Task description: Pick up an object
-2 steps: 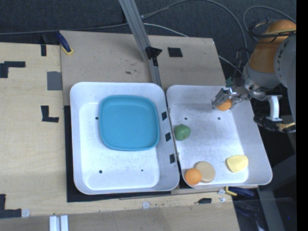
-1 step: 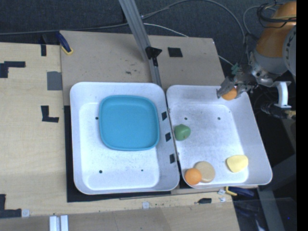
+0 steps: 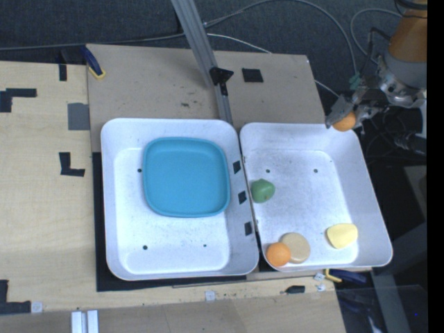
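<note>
My gripper (image 3: pixel 343 116) hangs over the far right corner of the right bin (image 3: pixel 305 141), reaching in from the right. A small orange object (image 3: pixel 345 122) sits between its fingertips, lifted off the bin floor. On the floor of that bin lie a green ball (image 3: pixel 262 191) near the left wall, an orange ball (image 3: pixel 278 254) and a beige round piece (image 3: pixel 296 247) at the front, and a yellow lump (image 3: pixel 341 235) at the front right.
The left bin (image 3: pixel 125 255) holds a blue square plate (image 3: pixel 186 176). A slanted metal pole (image 3: pixel 201 40) runs down to the gap between the bins. Cables (image 3: pixel 333 26) lie behind the right bin.
</note>
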Motion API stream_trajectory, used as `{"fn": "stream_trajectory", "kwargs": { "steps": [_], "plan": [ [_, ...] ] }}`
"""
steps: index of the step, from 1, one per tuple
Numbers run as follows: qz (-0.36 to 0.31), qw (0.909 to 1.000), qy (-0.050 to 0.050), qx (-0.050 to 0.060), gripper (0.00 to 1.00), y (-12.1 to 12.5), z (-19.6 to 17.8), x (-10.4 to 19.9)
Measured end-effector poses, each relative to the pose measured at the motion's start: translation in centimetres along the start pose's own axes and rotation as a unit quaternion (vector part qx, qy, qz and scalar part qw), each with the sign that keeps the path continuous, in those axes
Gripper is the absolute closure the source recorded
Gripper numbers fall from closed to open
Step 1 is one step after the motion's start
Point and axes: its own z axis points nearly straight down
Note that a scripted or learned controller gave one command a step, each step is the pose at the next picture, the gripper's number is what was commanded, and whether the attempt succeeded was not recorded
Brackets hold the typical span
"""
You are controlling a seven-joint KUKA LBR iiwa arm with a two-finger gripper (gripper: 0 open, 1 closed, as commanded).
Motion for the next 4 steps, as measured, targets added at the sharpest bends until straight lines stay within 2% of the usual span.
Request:
{"fn": "stream_trajectory", "kwargs": {
  "steps": [1,2,3,4],
  "plan": [
    [-0.001,1.0000,0.001,0.003,1.00,-1.5,1.4,4.6],
    [-0.001,1.0000,0.001,0.003,1.00,-4.1,2.2,8.6],
    [-0.002,1.0000,0.001,0.003,1.00,-5.9,1.5,13.5],
    [-0.002,1.0000,0.001,0.003,1.00,-8.6,2.8,18.1]
  ]
}}
